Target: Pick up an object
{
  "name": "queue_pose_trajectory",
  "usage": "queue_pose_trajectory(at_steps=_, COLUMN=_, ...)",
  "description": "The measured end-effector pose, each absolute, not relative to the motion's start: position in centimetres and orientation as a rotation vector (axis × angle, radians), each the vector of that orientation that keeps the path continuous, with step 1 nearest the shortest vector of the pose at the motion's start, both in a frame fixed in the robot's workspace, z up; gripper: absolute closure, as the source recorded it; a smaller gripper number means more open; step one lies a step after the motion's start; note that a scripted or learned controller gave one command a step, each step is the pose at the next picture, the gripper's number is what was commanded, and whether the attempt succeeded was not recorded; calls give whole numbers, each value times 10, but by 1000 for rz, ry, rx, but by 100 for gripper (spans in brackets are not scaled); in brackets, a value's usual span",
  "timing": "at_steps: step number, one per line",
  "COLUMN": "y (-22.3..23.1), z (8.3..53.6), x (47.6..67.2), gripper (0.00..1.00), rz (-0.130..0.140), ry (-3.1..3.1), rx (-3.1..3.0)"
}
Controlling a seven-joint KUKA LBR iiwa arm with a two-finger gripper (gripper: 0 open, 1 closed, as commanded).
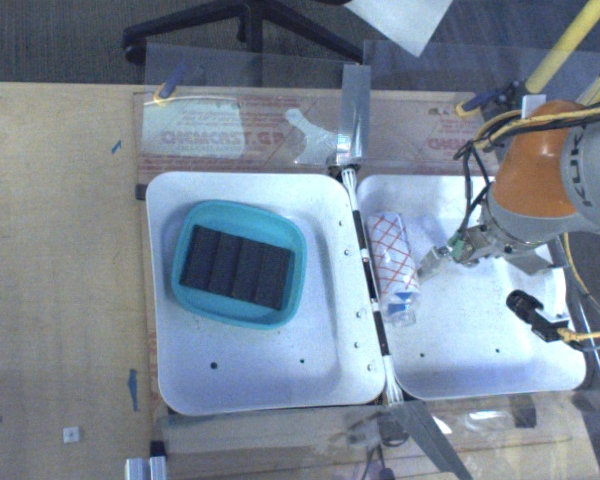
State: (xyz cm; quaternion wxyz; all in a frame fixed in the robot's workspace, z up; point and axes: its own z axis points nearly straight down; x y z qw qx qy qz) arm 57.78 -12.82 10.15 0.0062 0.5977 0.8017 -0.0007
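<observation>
I see my tool (435,258) right of centre in the right bin (480,353), grip state unclear, with the packet (392,265) just to its left, lying lengthwise top to bottom along the bin's left wall.

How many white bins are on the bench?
2. The left bin holds a teal dish with something dark in it. The right bin holds a clear packet with a red pattern, lying by its left wall.
</observation>
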Motion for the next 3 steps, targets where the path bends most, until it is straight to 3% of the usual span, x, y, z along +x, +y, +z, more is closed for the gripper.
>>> queue_pose_trajectory(at_steps=1, y=-121, z=93, x=567, gripper=0, rz=-8, ry=2478, rx=1880)
queue_pose_trajectory(at_steps=3, y=-119, z=92, x=580, gripper=0, rz=-13, ry=2430, rx=1950)
